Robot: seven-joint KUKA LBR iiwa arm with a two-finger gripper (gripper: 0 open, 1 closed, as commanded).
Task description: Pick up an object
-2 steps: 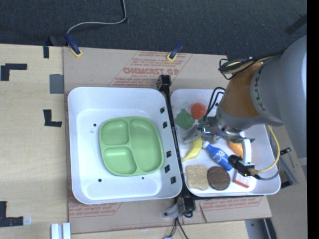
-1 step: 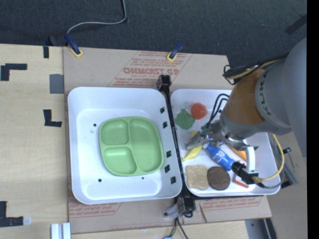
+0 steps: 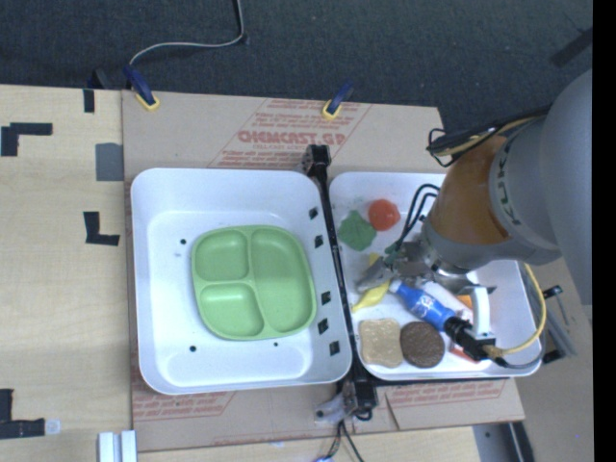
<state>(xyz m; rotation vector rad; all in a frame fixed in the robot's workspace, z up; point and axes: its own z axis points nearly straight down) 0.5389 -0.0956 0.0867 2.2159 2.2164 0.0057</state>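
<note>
The arm fills the right side of the frame, bending down over the right bin. Its gripper sits low in the middle of that bin, above the clutter; whether it is open or closed cannot be told from this angle.

The left bin, at centre-left, carries a green divided plate, a rigid moulded piece, broad and flat, probably awkward for a two-finger grasp except at its rim.

The likely candidates lie in the right bin. A blue bottle lies on its side at a slant just below and right of the gripper; it looks stiff, light and smooth, so it may roll or slip, and pinching across its body near the middle seems safest. At the bin's lower edge a tan toast-like piece and a dark round cookie-like disc lie touching; both are flat and low, offering little to grip but their edges. A green lumpy item sits at the bin's upper left, just beside a small red-orange ball; the ball looks light and could squirt from the gripper unless taken squarely across its widest part. A yellow piece pokes out below the gripper, partly hidden.
</note>
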